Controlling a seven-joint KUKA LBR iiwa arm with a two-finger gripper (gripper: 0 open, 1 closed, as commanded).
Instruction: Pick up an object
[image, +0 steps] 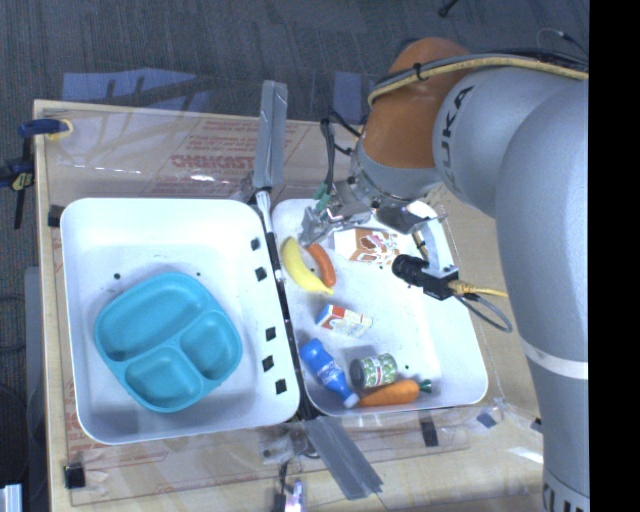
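While the arm (500, 150) fills my right side, I see the left bin (90, 230) holding a blue divided plate (168, 342), with bare floor along its far rim. Right bin (462, 345): gripper (322, 222) low at the far left corner, just over a banana (298, 266) and sausage (322, 264); whether it's spread or pinched, I cannot tell. Carton (343, 320), blue bottle (325, 370), can (373, 371) and carrot (390, 394) crowd the near edge.
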